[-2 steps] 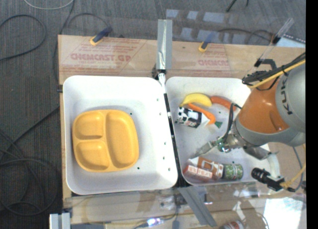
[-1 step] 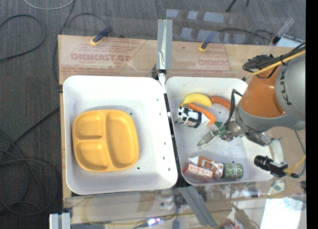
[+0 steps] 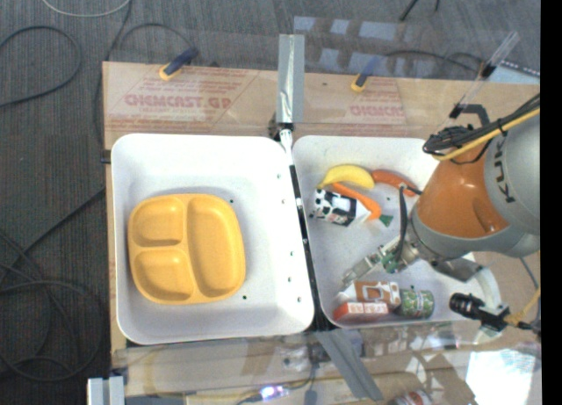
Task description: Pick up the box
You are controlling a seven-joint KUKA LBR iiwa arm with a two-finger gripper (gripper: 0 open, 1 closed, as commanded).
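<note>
A red and white box (image 3: 369, 300) lies flat near the front wall of the right bin (image 3: 309, 245). Just right of it lies a green can (image 3: 416, 303). A small black-and-white carton (image 3: 336, 207) sits further back, near the bin's left wall. My gripper (image 3: 376, 263) hangs low over the middle of the right bin, just above the red and white box and right of the carton. It points down and to the left. I see nothing held in it.
A yellow banana (image 3: 349, 175) and an orange carrot (image 3: 393, 181) lie at the back of the right bin. A second carrot (image 3: 362, 200) lies beside the carton. The left bin (image 3: 123, 166) holds a yellow divided tray (image 3: 186, 247).
</note>
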